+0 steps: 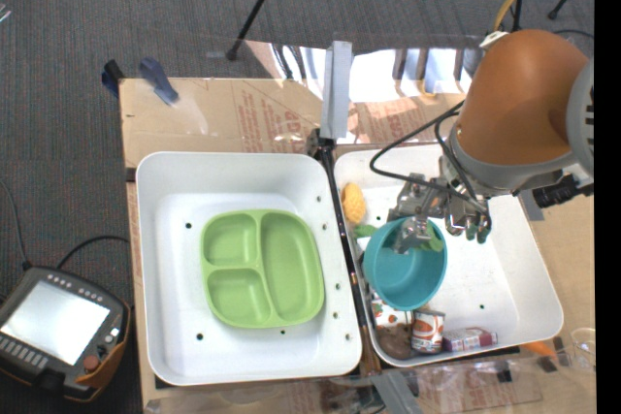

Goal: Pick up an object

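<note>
Tool (419,230) pinching far rim of teal bowl (405,269); bowl tilted, seemingly raised above right bin (529,281), beside green plate (262,267). Grasp looks achieved; clear lift remains.

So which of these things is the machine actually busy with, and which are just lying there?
Busy with:
- pincer, at the rim of the teal bowl, which sits tilted in the right bin

Just lying about:
- green divided plate in the left bin
- yellow corn-like toy
- small cans and a little box at the right bin's near edge
- handheld screen on the floor
</note>
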You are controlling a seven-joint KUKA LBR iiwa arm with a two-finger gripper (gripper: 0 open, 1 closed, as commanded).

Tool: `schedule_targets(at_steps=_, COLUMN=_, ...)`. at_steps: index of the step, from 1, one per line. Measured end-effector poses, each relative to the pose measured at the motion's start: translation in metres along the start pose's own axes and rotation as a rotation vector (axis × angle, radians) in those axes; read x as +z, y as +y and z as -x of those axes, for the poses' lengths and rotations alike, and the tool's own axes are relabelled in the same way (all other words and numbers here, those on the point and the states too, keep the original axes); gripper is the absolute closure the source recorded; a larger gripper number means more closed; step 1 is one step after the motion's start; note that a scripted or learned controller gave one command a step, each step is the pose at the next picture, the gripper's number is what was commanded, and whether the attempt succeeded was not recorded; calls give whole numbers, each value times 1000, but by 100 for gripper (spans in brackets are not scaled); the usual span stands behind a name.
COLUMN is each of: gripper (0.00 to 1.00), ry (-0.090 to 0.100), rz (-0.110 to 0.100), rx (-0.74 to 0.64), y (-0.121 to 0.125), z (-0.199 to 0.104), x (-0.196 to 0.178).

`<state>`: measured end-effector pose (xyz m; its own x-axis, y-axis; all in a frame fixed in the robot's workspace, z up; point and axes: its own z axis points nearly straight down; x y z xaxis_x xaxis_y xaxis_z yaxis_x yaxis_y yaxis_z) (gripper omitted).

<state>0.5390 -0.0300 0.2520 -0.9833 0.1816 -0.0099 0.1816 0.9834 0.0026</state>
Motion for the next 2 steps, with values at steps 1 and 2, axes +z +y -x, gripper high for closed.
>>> schedule_targets(at_steps=1, gripper=100, ry=12, rz=-1, rx=-101, y=27, z=81, x=2)
schedule_targets(at_steps=2, gripper=100, ry=16, rz=0, rx=-262, y=-20, z=26, x=68)
